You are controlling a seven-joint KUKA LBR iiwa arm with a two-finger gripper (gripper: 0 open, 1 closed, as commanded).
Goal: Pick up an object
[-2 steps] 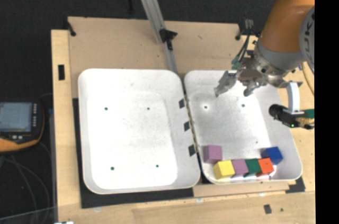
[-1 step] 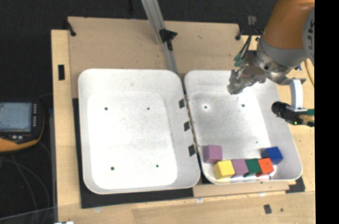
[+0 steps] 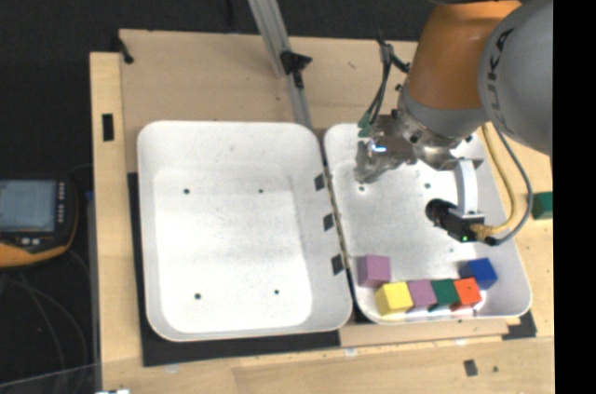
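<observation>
Right bin (image 3: 400,197): blocks (image 3: 424,290) clustered at 6 o'clock. Gripper (image 3: 370,161) at bin's 11 o'clock; finger state unclear. Left bin (image 3: 228,224) beside it.

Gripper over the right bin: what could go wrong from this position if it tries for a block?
1. The gripper sits near the right bin's far left corner, well away from the blocks; closing here would likely grab nothing.
2. The yellow block, a purple block and the green block touch in a row against the near rim, leaving the fingers little room.
</observation>
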